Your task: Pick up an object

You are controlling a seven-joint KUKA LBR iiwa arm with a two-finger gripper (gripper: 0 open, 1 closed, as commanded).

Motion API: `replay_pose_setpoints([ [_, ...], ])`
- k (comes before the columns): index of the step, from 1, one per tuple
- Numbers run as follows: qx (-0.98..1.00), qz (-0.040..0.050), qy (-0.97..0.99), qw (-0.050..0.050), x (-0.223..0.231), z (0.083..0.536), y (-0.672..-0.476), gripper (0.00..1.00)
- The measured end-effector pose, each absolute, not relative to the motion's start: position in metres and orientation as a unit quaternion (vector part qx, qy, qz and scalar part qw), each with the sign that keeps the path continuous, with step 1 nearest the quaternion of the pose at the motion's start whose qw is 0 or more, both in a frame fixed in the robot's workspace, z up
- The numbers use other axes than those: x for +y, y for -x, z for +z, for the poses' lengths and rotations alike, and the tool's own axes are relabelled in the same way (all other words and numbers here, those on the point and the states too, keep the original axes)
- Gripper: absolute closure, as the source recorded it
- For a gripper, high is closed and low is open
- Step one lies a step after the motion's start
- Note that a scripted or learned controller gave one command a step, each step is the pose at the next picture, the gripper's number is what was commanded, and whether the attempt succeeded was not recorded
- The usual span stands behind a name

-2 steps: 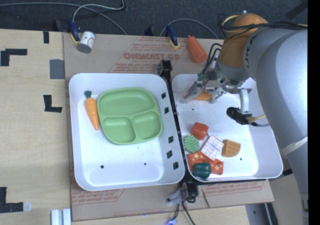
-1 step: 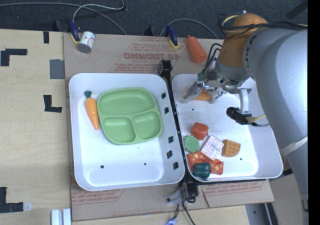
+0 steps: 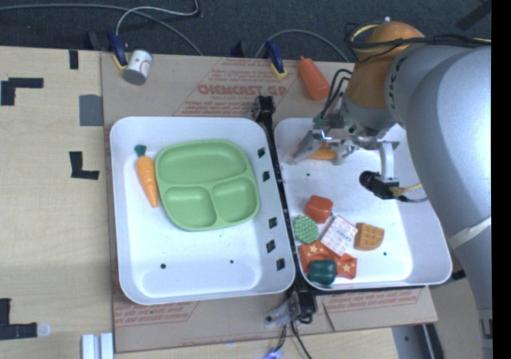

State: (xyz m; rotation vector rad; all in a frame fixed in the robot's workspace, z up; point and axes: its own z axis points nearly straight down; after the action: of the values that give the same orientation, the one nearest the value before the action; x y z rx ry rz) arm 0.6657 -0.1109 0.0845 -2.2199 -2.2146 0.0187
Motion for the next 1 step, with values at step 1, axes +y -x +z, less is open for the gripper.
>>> replay_pose_setpoints([
  [1, -0.708, 0.0035, 0.706, 0.008, -0.1222, 0.0846, -0.6663, 0.00],
])
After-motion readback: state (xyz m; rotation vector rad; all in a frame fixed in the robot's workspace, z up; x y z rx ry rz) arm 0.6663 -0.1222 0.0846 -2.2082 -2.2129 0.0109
